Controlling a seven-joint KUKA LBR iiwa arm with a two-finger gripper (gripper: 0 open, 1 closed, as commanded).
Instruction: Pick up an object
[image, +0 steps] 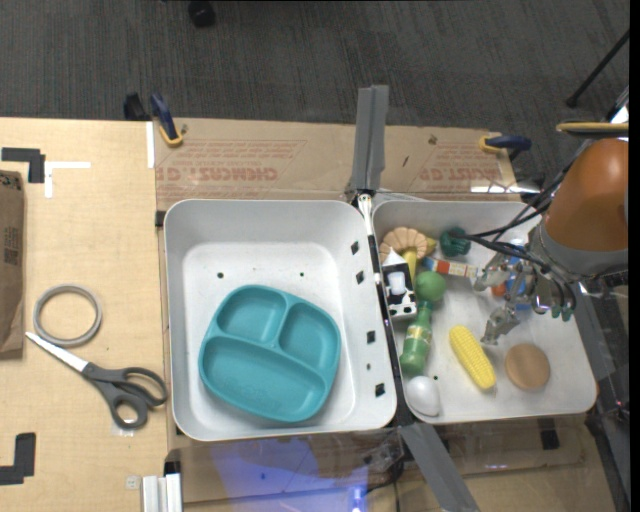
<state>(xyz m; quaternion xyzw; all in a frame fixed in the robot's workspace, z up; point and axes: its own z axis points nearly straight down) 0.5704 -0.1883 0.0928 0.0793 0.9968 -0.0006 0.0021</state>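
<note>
Teal divided tray (268, 352) in bin left of gripper. Farther left on bench: tape roll (67, 314), scissors (110, 380) just below it. Blue clamps (165, 118) on cardboard edge, above-left of gripper; another (508, 144) directly above it.

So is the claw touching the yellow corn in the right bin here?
Apart. The camera view shows white bin floor between the claw and the corn; the claw sits up and to the right of the cob, with nothing between its tips.
</note>
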